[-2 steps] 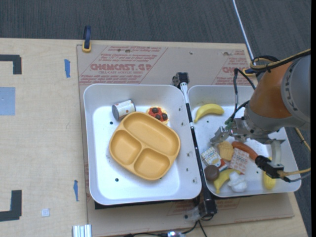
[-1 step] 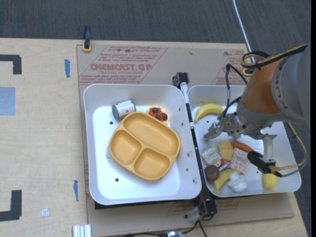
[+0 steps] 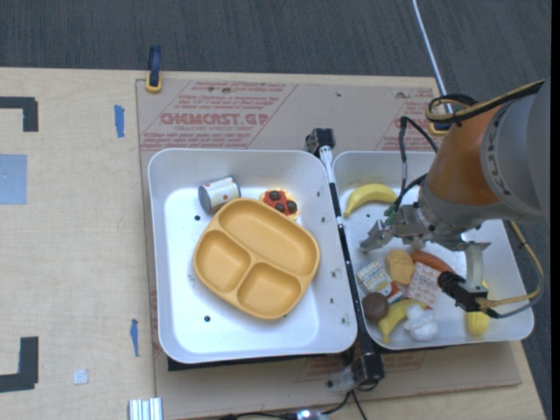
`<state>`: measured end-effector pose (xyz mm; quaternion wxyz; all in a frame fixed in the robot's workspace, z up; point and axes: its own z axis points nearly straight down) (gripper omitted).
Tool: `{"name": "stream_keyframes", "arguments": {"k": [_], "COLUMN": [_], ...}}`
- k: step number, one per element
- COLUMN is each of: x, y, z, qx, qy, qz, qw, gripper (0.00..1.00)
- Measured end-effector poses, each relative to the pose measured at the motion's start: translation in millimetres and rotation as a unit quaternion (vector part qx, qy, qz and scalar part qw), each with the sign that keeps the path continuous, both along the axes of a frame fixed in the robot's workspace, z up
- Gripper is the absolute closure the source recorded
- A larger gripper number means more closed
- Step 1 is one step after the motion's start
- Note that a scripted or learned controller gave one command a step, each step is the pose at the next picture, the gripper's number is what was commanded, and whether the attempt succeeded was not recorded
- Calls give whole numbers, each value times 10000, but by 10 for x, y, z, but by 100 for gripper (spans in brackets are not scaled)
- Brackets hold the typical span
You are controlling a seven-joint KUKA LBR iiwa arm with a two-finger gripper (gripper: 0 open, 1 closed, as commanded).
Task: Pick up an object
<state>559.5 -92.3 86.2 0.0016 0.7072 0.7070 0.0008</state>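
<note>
My gripper (image 3: 385, 234) hangs low in the right bin (image 3: 516, 326), just above a cluster of toy foods, with the grey arm and its orange band (image 3: 464, 169) over the bin's right half. Under and beside it lie a small printed packet (image 3: 374, 276), an orange cracker-like piece (image 3: 400, 265) and a red sausage-like piece (image 3: 429, 259). A banana (image 3: 369, 197) lies at the bin's back left. Toward the front are a brown ball (image 3: 375, 305), a yellow piece (image 3: 393, 320) and a white piece (image 3: 422, 324). I see nothing held.
The left bin (image 3: 166, 234) holds a yellow divided plate (image 3: 255, 257), a grey can on its side (image 3: 218, 192) and a small berry tart (image 3: 279, 201). A black divider rail (image 3: 337, 226) runs between the bins. A yellow piece (image 3: 477, 324) lies at the right bin's front right.
</note>
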Motion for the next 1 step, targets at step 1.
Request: {"name": "stream_keyframes", "arguments": {"k": [1], "x": [-53], "y": [4], "z": [1], "qx": [-1], "qy": [-4], "qz": [3], "qw": [10000], "gripper": [0]}}
